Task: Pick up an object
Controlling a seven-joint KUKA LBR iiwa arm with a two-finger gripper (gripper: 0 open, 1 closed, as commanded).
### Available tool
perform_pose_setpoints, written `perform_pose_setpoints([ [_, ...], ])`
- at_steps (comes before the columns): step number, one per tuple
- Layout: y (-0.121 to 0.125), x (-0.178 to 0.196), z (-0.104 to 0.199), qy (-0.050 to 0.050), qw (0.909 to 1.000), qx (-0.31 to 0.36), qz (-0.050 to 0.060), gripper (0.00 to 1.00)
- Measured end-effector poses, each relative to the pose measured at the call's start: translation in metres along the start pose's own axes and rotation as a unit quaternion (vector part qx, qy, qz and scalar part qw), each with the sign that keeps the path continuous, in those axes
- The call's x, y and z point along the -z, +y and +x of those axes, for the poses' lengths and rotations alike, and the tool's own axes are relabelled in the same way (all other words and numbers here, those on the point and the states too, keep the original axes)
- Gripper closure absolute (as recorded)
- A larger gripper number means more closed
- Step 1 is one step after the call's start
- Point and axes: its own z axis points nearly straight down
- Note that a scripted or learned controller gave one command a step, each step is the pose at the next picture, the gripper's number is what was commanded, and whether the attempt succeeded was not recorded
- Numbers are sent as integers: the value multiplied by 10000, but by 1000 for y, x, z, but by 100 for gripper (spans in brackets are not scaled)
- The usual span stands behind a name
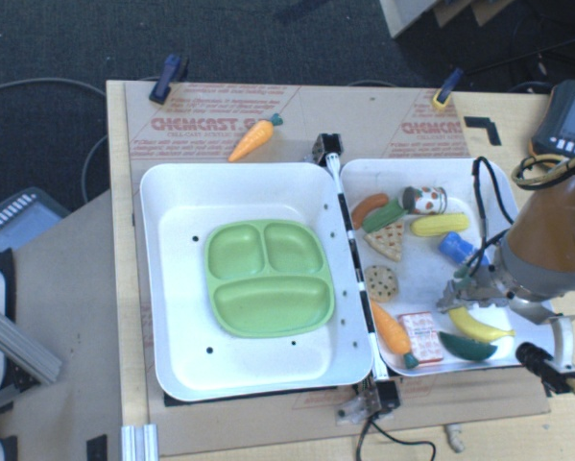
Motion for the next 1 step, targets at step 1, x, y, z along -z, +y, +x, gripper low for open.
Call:
perform_pose_setpoints([
  [1,0,90,70,5,10000,12,8,100],
])
